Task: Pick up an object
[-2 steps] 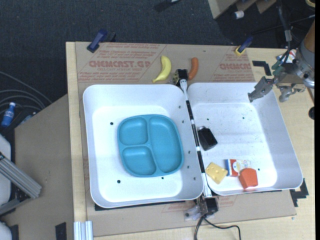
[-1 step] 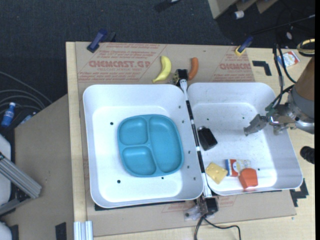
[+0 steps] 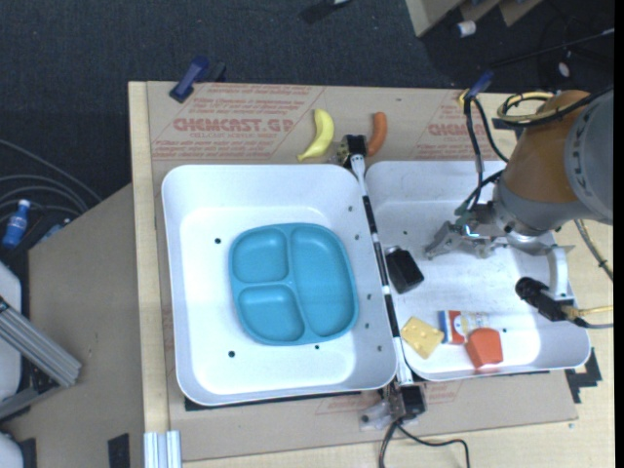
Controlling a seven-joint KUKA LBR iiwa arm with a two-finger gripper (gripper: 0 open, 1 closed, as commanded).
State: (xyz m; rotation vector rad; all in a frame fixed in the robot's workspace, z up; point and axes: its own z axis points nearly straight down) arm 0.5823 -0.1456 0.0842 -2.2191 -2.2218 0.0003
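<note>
The right bin (image 3: 439,188) holds the loose things: a black block (image 3: 404,269) near its left wall, a yellow wedge (image 3: 422,337) at the front, a small red, white and blue box (image 3: 452,326) just beside it, and an orange block (image 3: 485,348) touching that box. The claw (image 3: 458,239) hangs over the bin's middle, its fingers spread apart with nothing between them, well clear of all four things. The left bin (image 3: 195,354) carries a blue divided plate (image 3: 292,283). Behind the bins, on the worktop (image 3: 156,261), lie a banana (image 3: 318,136) and a small orange piece (image 3: 376,133)
</note>
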